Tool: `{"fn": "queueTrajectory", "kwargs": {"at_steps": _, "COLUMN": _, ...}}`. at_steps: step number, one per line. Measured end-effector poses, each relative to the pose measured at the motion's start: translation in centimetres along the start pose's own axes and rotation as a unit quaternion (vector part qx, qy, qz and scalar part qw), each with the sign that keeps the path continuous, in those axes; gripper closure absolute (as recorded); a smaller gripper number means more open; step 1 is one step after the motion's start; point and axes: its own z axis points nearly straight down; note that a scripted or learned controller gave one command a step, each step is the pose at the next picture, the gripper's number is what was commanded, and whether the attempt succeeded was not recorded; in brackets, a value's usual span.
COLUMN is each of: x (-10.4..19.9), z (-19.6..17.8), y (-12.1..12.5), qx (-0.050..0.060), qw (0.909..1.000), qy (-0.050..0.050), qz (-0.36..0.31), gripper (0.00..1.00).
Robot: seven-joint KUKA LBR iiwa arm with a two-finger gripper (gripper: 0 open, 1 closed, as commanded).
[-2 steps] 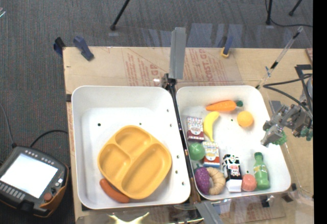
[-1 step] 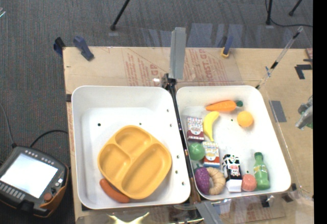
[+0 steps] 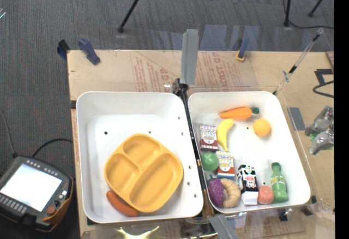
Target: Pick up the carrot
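One carrot (image 3: 236, 113), lengthwise L-R, green end right

Brown cardboard sheet (image 3: 158, 71) under white bins showing red printing, upside down and mirrored from here; large letters near centre looking like "QD" or "OD", smaller red lines beside them too blurred to read. Small printed cartons in right bin, red-patterned one (image 3: 208, 137) and cow-patterned one (image 3: 248, 179), carrying graphics, wording too small to make out.
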Motion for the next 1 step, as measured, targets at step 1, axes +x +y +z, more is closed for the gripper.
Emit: {"fn": "queueTrajectory", "kwargs": {"at_steps": 1, "x": -0.04, "z": -2.45, "y": 0.06, "qx": 0.0, "qw": 0.9947, "qy": -0.002, "qz": -0.103, "gripper": 1.0}}
